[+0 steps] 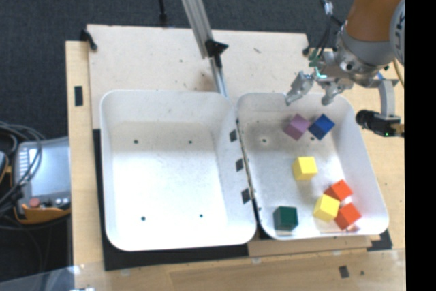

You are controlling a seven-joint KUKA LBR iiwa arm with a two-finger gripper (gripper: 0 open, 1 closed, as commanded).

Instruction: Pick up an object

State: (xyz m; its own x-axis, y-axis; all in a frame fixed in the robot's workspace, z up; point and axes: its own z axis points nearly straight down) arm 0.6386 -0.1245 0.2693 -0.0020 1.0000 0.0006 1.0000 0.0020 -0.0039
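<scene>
Camera view: the hand [314,93] is seen spread open, gripping nothing, above the right bin [368,167] near the purple cube [296,127] and blue cube [321,126].

Above the gripper [313,89], the arm [373,10] runs out past the frame's top and right. Well below the gripper, the yellow cube [327,207] covers part of an orange block [339,190] (a second orange block [349,215] touches it, seam unclear).
</scene>
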